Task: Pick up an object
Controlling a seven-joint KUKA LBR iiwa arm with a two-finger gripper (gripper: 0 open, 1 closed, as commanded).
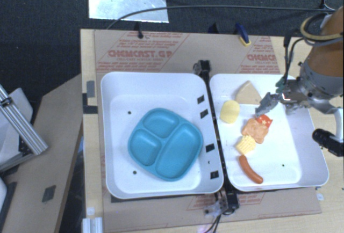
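In the right bin [306,167] lie several toy foods. A beige wedge [247,92] is at the back, with a pale yellow lump [230,111] in front of it. An orange and red piece [257,128] lies mid-bin, a yellow ridged piece [245,145] touches its lower left, and an orange sausage [251,169] is near the front. My gripper [267,104] reaches in from the right and hangs just above and behind the orange and red piece. It is open, with nothing between its fingers.
The left bin [115,119] holds a blue divided plate [165,143]. A black divider [209,119] runs between the bins. The arm's grey body and orange band [325,60] stand over the right bin's far right corner.
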